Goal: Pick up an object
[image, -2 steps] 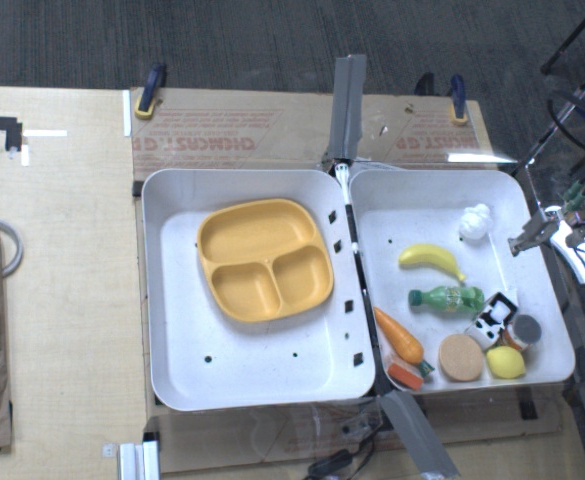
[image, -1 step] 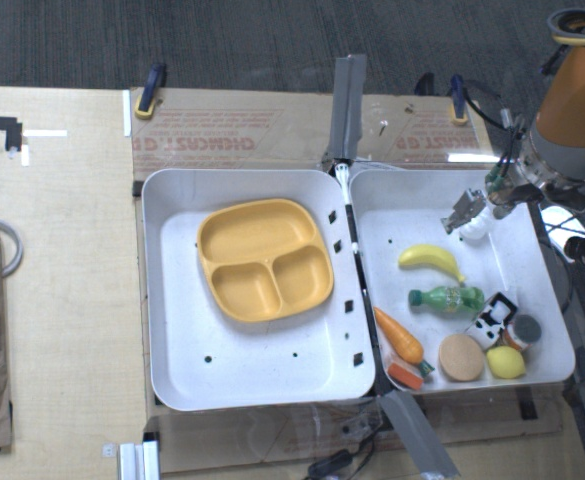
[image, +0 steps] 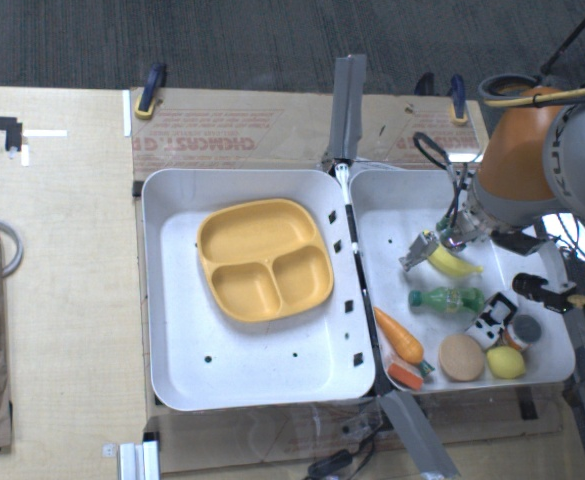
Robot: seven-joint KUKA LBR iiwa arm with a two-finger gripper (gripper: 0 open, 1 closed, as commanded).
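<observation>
In the right bin (image: 372, 203), the banana (image: 454, 263) lies touching the pincer (image: 430, 248).

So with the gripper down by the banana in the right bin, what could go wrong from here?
The gripper sits at the banana's left tip, so a grasp there could slip off. The green bottle lies just below and could get knocked. Whether anything is gripped cannot be told.
</observation>
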